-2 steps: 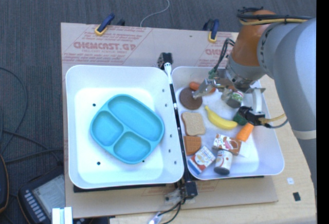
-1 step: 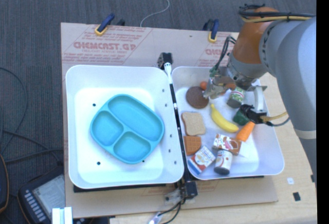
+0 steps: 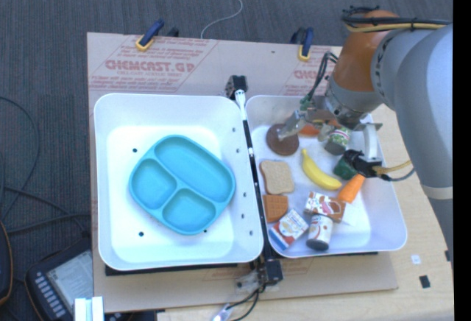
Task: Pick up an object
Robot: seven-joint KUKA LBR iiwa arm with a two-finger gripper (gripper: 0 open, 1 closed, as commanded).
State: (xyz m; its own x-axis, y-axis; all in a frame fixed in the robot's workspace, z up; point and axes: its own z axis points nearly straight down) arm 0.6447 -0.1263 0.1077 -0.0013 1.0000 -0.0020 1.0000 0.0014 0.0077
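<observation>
Pincer (image 3: 300, 121) sits low in the far part of the right bin (image 3: 394, 227), just above the brown round disc (image 3: 282, 139); can't tell if it's parted or closed, and nothing visibly sits in it. Arm (image 3: 412, 91), grey w/ orange band, comes in from the right over the bin's far right corner.

Left bin (image 3: 110, 187) holds 1 blue divided plate (image 3: 182, 183). Right bin carries all the candidates: banana (image 3: 319, 172) mid-bin, bread slice (image 3: 277, 177) left of it, cracker (image 3: 275, 206) nearer, orange carrot-like piece (image 3: 351, 188) right of banana, 2 small cartons (image 3: 324, 205) (image 3: 291, 226) and a dark can (image 3: 319, 233) near the front. A green piece (image 3: 344, 165) and a small can (image 3: 338, 138) sit close under the wrist.

Likely target, as I read it: the brown disc, touching or just beside the pincer tip. To do it well: centre over the disc before closing, descend straight, avoid nudging bread & banana nearby, then lift vertically & check sth actually comes up.
</observation>
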